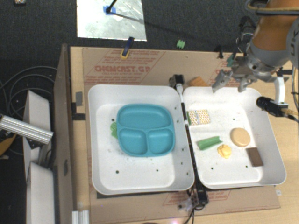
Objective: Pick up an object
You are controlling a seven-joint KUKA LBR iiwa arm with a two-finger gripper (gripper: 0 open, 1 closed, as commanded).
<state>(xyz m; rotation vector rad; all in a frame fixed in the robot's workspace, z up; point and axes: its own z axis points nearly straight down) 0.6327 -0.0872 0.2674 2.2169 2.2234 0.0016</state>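
Note:
My gripper (231, 84) hangs open over the far edge of the right bin (268, 146), with nothing between its two fingers. Below it in that bin lie a speckled pastel packet (198, 117), a green stick-shaped piece (208, 142), a small yellow lump (224, 150), a tan round disc (240, 137) and a brown block (254, 157). All of them lie well below and toward the near side of the gripper. The grey arm with its orange band (275, 13) comes in from the upper right.
The left bin (100, 139) holds a blue divided plate (144, 129) with a bit of green (113, 129) peeking from under its left side. A black clip (177, 81) sits on the rim between the bins. Cardboard lies under both bins.

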